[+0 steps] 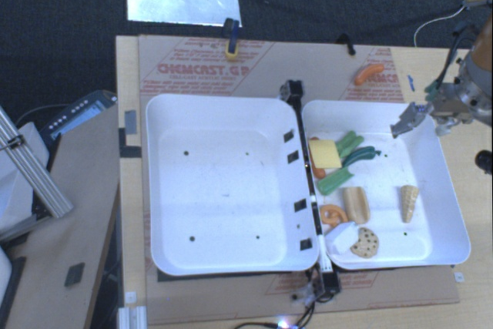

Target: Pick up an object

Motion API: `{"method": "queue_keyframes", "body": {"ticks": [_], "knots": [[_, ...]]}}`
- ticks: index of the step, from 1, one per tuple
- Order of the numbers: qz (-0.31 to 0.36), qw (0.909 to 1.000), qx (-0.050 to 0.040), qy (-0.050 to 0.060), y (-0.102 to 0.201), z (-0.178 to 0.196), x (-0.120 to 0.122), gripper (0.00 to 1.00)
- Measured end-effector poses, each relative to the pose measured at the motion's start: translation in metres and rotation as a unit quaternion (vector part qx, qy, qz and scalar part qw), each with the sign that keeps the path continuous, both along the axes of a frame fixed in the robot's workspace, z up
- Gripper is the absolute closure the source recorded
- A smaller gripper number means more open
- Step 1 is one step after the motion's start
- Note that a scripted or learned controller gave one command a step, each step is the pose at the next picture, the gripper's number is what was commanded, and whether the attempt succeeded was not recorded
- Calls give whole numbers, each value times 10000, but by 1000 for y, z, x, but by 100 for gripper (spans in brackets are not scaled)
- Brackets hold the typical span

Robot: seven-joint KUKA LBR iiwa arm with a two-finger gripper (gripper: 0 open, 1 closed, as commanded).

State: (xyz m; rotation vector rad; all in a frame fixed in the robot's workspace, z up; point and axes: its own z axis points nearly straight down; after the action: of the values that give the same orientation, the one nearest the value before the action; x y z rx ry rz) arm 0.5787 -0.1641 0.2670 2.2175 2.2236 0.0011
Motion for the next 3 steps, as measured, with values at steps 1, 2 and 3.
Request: {"method": "queue_keyframes", "body": {"ticks": [1, 2, 3], "knots": [[-8, 10000, 7, 39, -19, -191, 15, 0], [26, 10000, -5, -28, 5, -181, 67, 0], [6, 10000, 30, 53, 79, -183, -45, 0]]}}
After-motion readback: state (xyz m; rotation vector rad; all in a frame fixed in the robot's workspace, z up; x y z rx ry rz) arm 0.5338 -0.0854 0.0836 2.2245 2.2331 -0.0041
